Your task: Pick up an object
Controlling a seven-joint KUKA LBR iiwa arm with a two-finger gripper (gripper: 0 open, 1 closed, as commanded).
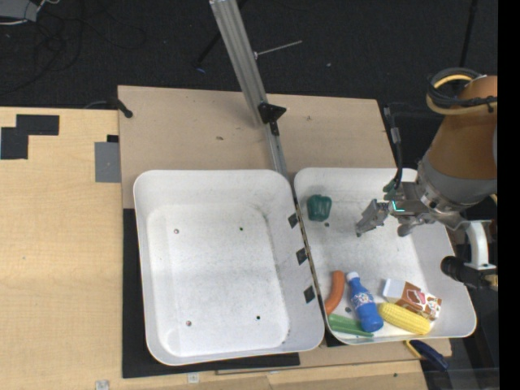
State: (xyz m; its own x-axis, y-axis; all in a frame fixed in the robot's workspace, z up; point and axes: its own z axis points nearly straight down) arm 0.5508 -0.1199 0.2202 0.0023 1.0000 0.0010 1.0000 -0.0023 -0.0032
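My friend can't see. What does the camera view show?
A robot gripper hangs over the right bin, holding nothing. Below it lie a blue bottle, toy corn and a carrot; a green pepper sits apart.

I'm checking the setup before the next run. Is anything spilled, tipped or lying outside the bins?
Nothing stands out. The green pepper sits alone near the right bin's left wall; the carrot, blue bottle, corn and the other items are bunched at its near edge, all inside. The tool hovers above that bin.
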